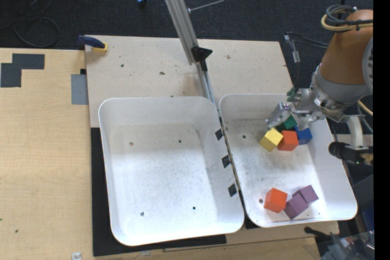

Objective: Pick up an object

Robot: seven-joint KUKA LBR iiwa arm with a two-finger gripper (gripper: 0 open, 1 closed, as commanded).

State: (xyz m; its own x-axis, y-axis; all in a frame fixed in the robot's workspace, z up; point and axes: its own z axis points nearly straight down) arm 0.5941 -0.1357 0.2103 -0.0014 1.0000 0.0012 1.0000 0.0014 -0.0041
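Where the right bin (341, 192) holds its cluster of blocks, a yellow cube (271, 139) sits tilted at the cluster's left, touching a red-orange block (288, 140) just beside it. A blue block (304, 135) lies against the red-orange one on the right, and a green block (290, 123) peeks out behind them, partly hidden by the tool (285, 116). That tool hangs low over this cluster, right above the green and yellow pieces; whether it is spread or pressed together cannot be told, and no block is visibly pinched. Near the bin's front wall, well apart from the cluster, an orange cube (275, 200) rests beside two purple blocks (301, 201) that touch each other. Next to it on the desk (140, 67) lies the left bin (113, 131). A slanted metal bar (181, 15) rises from between the bins.
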